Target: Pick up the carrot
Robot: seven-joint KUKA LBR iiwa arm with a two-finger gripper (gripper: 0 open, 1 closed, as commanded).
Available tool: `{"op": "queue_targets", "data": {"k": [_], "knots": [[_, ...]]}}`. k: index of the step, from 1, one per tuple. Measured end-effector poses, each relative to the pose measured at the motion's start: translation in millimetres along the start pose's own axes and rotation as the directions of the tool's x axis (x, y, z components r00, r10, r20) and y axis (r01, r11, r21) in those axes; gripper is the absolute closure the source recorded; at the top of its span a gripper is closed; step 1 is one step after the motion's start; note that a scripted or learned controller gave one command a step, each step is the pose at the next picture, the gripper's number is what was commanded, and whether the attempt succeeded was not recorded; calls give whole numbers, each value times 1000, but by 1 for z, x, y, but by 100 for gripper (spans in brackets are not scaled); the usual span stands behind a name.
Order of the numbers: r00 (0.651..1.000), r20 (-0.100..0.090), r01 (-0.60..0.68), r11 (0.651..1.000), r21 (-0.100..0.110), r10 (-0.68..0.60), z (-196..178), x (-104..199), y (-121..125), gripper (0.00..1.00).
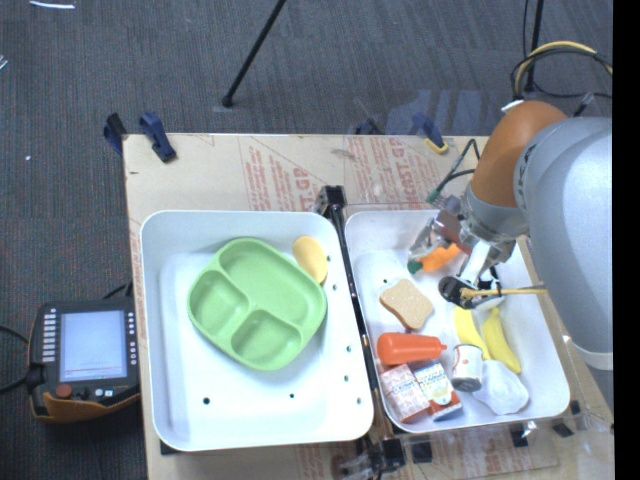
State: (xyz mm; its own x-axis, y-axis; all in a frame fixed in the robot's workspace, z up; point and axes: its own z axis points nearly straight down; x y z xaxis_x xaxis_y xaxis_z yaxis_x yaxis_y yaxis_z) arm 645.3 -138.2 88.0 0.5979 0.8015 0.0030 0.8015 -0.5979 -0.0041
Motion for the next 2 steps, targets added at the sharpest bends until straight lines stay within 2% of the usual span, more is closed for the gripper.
{"op": "queue_targets", "data": {"k": [1,2], "knots": [[1000,4,3,1000,6,-3,-8,-1,-1,100],[993,1,-121,993,-1,121,-71,1,-71,100]]}}
